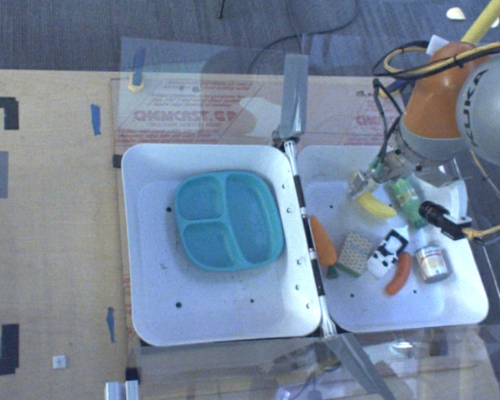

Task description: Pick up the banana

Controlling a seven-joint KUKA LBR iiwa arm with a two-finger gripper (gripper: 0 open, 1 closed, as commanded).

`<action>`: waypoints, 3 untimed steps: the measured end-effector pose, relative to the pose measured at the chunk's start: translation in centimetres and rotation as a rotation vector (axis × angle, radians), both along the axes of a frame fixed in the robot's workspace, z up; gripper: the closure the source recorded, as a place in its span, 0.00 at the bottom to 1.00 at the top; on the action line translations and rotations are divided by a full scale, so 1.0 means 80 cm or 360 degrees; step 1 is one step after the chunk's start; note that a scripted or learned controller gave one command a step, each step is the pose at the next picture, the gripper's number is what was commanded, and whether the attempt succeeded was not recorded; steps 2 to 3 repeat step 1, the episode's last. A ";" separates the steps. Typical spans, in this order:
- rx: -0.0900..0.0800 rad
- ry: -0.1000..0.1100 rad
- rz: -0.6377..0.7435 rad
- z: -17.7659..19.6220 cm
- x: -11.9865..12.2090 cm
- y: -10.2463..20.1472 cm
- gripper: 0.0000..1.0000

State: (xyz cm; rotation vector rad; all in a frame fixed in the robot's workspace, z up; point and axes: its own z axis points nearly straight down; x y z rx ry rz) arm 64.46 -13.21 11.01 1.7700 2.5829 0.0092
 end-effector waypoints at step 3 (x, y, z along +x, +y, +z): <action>0.0001 0.0011 -0.0046 0.128 0.029 0.063 1.00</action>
